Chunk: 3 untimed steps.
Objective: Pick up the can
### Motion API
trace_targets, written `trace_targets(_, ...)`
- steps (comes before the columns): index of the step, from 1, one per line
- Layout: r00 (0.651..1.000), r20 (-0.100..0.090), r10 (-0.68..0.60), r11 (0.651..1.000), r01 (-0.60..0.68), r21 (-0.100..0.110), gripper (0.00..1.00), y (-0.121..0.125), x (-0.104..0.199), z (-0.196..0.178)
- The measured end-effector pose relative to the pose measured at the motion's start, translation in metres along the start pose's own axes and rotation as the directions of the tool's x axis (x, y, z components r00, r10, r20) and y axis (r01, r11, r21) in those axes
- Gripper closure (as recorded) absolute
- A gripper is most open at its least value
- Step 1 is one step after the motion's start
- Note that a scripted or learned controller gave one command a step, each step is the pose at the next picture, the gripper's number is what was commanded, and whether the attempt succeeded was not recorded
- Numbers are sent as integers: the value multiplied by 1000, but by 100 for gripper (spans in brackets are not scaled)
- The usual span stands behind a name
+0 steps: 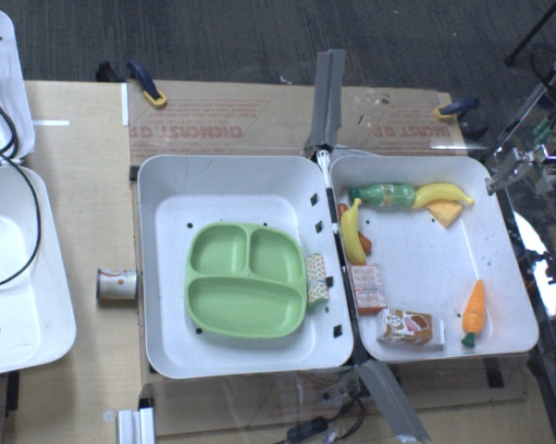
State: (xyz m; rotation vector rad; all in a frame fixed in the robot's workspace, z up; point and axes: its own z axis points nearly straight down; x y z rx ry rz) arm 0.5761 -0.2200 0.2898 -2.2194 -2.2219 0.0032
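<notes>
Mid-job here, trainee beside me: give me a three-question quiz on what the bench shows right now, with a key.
1. True or false: the can lies inside the left bin.
2. Which bin holds the green plate: A) left, B) right?
3. Fill in: the carrot lies in the ____ bin.

Key
1. False. The can lies on its side on the bench, just outside the left bin's left wall.
2. A. The plate sits in the left bin.
3. Right, along with two bananas and a green bottle.
</notes>
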Motion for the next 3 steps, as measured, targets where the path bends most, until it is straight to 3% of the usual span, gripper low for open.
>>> trace_targets(1, 997, -1, 74, 997, -74, 2, 0, -68, 83, 146)
trace_targets(2, 995, -1, 101, 995, -101, 1, 0, -20, 86, 199)
trace_targets(3, 994, 1, -114, 994, 114, -3, 0, 63, 66, 198)
